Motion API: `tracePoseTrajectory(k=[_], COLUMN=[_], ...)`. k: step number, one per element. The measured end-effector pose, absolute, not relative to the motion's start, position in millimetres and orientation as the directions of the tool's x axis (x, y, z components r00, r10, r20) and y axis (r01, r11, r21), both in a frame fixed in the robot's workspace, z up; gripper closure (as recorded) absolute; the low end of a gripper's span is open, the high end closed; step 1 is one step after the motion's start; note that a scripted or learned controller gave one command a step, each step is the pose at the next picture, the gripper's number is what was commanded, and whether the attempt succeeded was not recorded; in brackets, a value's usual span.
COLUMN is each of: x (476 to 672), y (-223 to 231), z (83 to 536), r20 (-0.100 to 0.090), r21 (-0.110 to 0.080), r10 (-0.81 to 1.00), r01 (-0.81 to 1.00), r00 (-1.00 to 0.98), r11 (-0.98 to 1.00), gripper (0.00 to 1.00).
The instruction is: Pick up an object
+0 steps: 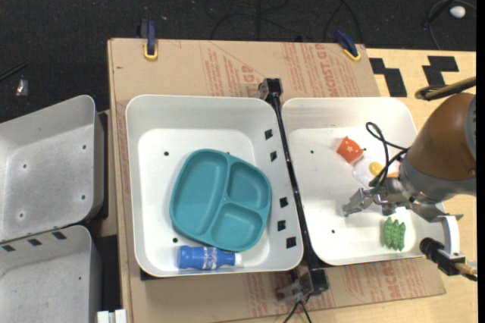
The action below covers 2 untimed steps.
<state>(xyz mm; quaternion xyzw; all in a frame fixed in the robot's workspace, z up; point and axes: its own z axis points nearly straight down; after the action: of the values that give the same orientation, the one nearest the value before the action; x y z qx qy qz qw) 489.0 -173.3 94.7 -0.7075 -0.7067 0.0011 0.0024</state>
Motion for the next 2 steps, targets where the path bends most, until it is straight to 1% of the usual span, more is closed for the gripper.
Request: tracePoseTrajectory(k=[1,2], x=[490.4,495.1], y=[-173.6,-171.5], z=[107.8,170.6], r20=[0.000,-0.002], r21=[0.000,0.006], r10=[1.000,1.000], r01=[1.000,1.000], r00=[0.002,-0.003], r11=[-0.002,0.003], gripper=[1.00,1.00])
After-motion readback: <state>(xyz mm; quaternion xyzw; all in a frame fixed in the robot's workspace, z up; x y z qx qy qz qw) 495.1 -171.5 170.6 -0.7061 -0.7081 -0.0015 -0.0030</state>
